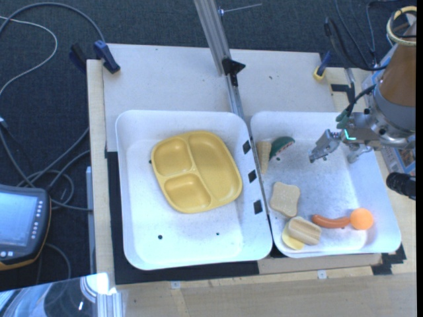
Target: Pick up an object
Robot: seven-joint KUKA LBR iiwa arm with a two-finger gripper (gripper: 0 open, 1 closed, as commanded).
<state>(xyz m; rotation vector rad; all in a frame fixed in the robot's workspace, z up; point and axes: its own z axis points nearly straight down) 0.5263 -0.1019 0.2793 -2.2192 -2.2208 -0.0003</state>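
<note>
Trouble looks likeliest from aim: the gripper (336, 145), fingers apart and holding nothing, hangs over bare floor in the right bin (370, 177), well apart from the toast slice (285, 199), carrot (344, 220) and watermelon wedge (282, 145), so a straight descent may close on nothing.
</note>
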